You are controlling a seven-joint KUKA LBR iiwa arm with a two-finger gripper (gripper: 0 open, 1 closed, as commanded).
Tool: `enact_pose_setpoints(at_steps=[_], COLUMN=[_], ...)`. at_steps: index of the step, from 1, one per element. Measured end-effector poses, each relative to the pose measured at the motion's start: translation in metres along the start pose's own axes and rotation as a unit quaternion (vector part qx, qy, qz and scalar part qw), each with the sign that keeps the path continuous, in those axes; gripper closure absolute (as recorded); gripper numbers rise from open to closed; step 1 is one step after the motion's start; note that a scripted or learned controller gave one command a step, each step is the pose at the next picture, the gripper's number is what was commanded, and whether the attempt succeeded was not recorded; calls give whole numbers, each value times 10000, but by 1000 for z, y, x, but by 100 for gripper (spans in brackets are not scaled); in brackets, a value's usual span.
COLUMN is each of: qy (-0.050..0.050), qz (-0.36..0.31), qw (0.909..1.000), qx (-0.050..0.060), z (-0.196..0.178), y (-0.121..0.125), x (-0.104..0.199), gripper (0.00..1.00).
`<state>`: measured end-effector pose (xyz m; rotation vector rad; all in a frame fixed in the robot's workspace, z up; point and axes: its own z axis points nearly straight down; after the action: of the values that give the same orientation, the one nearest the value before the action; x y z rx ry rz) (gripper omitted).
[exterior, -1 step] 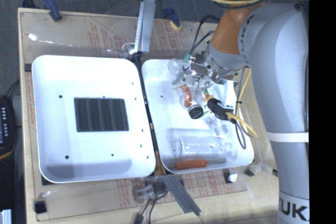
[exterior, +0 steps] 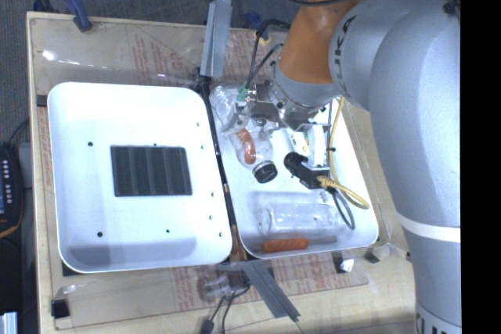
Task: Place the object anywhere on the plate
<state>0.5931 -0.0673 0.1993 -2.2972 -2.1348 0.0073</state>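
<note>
A dark grey ribbed rectangular plate (exterior: 151, 170) lies flat in the middle of the left white bin (exterior: 78, 113). My gripper (exterior: 252, 123) is down in the upper left part of the right bin (exterior: 362, 203), beneath the orange band of the wrist. A small orange-red object (exterior: 247, 146) lies right below the gripper tip, partly covered by clear plastic. Whether it is touching the gripper is not visible. A black cylinder (exterior: 265, 171) sits just below and right of that object.
A clear plastic piece (exterior: 301, 217) and an orange stick-like item (exterior: 286, 246) lie near the right bin's front wall. A black part (exterior: 301, 168) and a yellow cable (exterior: 344, 192) hang beside the wrist. The big grey arm (exterior: 407, 105) covers the bench's right side.
</note>
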Motion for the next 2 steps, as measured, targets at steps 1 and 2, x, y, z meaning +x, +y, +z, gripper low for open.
enact_pose_setpoints(at_steps=[1,2], qy=[-6,-4], qz=[-470,-845], qw=[9989,9964], qx=[2,0], z=[10,10], y=[-40,-82], x=[64,45], gripper=[100,100])
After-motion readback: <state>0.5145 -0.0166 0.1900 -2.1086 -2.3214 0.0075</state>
